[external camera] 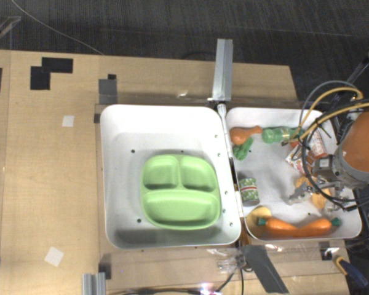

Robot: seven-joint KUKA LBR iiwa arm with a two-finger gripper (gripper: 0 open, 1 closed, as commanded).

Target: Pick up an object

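Orange plastic carrot point(293, 227) lies along the lower edge of the right bin point(267, 178), lower right of the frame; likely light, stiff and slick, best pinched across its thicker middle. Just above it hangs the end effector point(310, 192); I cannot tell its state among the cables.

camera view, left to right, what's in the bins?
Green divided tray in the left bin → small can → carrot in the right bin → arm's orange band.
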